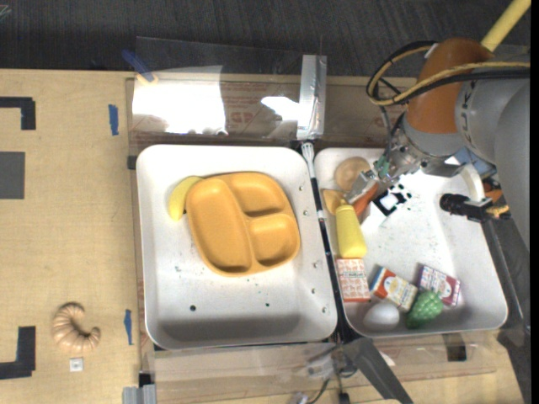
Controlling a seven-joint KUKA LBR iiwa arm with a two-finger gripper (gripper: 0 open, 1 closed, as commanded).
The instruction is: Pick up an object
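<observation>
Down at the front of the right bin point(497, 310) sit a white egg point(384, 315), a green bumpy toy point(425, 307) and some little food boxes point(394, 288). Their labels are too small to read.

Higher up lies a yellow bottle point(349, 231), close to the bin's left wall. It looks light, stiff and smooth, so it may slip. A good place to hold it is across its middle.

Next to it is a tan round thing point(351, 172), and the arm's gripper point(386, 169) is low over that corner. I cannot tell how its jaws are set, and nothing can be seen held in them.

Over in the left bin point(156, 310) lies an orange tray point(242, 220) with a banana point(177, 196) peeking out beside it. On the table point(59, 225) lies a small curled toy point(76, 326).
</observation>
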